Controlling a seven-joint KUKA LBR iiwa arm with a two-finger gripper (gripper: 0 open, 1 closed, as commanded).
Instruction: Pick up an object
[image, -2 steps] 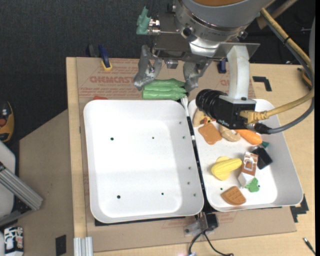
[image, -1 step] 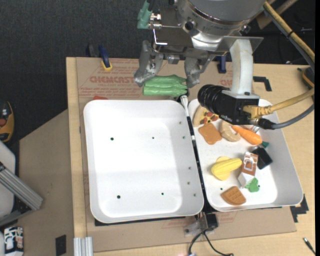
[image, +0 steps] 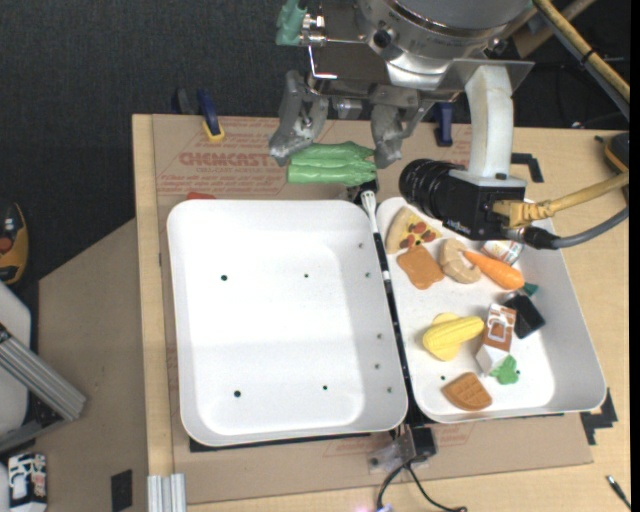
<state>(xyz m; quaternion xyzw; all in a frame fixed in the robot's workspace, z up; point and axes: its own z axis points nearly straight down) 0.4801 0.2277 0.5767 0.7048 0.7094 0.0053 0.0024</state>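
Gripper (image: 335, 140) clamped on green pea pod (image: 330, 163), held above bench behind left bin (image: 190, 300).

Green object (image: 330, 161) between hand (image: 338, 148) fingers

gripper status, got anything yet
Gripper shut on soft green toy vegetable, raised beyond the bins. Remaining toy food in right white bin. Nothing in the way.

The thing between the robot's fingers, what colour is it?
Green. The camera view shows the green object held between the gripper fingers.
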